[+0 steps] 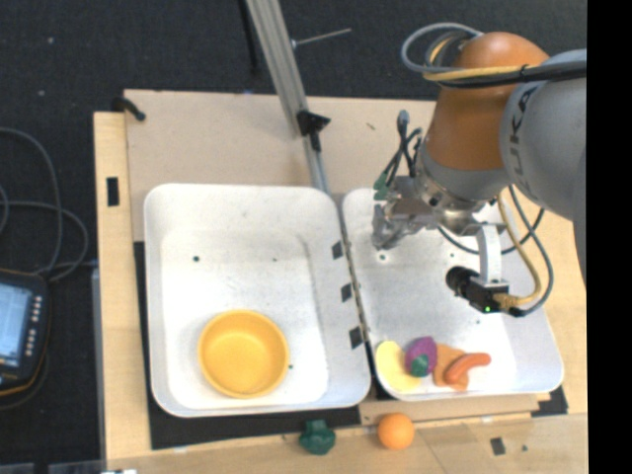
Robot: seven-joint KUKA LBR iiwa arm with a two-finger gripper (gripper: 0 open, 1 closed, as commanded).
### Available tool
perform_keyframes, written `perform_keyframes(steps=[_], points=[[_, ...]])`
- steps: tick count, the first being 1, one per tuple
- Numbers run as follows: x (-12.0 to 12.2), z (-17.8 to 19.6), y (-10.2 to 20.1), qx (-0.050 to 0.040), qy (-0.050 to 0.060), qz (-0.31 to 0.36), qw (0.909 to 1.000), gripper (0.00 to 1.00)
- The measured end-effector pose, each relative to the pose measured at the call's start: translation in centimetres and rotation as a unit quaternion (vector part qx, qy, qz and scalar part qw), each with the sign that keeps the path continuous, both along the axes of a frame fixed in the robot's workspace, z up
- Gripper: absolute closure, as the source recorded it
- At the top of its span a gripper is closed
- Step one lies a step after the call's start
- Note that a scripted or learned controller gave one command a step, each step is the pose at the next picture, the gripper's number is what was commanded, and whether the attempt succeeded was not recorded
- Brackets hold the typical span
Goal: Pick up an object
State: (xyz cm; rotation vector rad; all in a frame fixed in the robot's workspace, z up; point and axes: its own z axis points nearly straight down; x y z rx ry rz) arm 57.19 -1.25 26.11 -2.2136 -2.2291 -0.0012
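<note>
While above the right bin (513,339) — gripper (387,233), toys (434,358) well apart.

A bowl (243,353) lies in the left bin (168,215) (lower part); toys (434,360) cluster at the right bin's (533,349) lower edge.

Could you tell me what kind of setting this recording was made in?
Most likely a robotics lab bench set up for picking trials. A grey and orange arm hangs over two white bins, toy food sits in the right bin, and a control pendant lies beside the bench.
</note>
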Motion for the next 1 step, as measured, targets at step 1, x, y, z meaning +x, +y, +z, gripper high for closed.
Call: perform_keyframes(steps=[1], points=[[2.11,0.37,5.57,0.0002,-0.001,0.0,1.0,1.0]])
